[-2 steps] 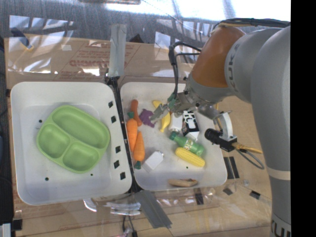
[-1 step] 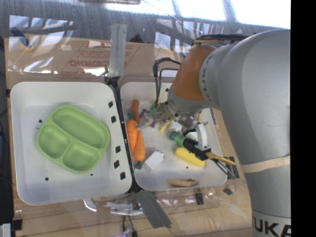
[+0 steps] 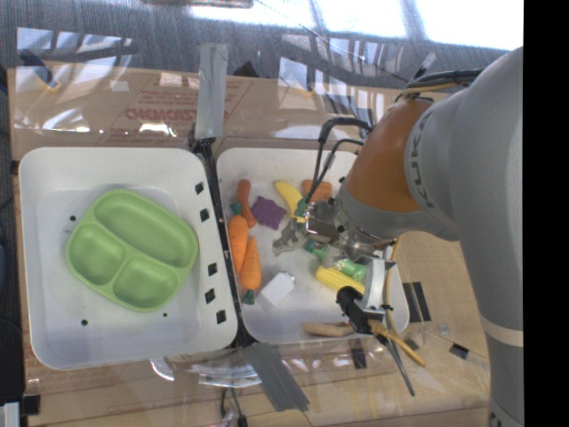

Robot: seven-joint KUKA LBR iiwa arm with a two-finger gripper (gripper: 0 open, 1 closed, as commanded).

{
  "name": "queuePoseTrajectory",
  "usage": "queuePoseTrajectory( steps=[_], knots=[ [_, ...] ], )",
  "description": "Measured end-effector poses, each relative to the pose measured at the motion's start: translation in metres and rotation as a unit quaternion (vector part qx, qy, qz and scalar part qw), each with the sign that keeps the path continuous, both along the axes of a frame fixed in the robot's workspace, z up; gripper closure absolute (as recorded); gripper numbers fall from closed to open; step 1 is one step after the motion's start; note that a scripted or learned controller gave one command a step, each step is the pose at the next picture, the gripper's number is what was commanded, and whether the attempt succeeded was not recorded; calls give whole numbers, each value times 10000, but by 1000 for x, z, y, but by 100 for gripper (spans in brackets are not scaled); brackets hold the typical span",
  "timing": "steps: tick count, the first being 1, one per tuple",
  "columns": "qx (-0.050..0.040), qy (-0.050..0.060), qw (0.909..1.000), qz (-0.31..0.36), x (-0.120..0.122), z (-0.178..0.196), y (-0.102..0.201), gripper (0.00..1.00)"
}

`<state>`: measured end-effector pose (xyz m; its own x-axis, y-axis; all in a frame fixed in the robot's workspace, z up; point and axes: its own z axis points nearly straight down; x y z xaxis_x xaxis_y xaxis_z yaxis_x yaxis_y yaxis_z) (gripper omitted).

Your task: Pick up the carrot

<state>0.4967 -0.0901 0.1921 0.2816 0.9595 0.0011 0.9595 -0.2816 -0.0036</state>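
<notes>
Carrot (image 3: 238, 244) is lying lengthwise along the right bin's (image 3: 293, 332) left wall, just left of the gripper (image 3: 293, 236); jaw opening cannot be told.

Several carrots lie in the right bin (image 3: 267, 327), near its left wall. One carrot (image 3: 237, 244), orange with a small green top at its upper end, lies lengthwise along the wall, flat on the bin floor. A second (image 3: 252, 266) lies just beside it on the right, touching it, a green stub at its lower end. A third, smaller one (image 3: 244, 199) lies above them, pointing up the bin.
</notes>
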Motion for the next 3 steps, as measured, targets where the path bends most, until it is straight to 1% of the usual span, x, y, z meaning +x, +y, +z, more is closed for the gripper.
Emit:
queuePoseTrajectory(
  steps=[1, 2, 3],
  knots=[
    [-4, 24, 9999, 158, 1, -41, -1, 0],
    [-4, -9, 9870, 1608, -12, -1, 34, 0],
    [-14, -6, 9818, 1900, 47, -102, -5, 0]
  ],
)
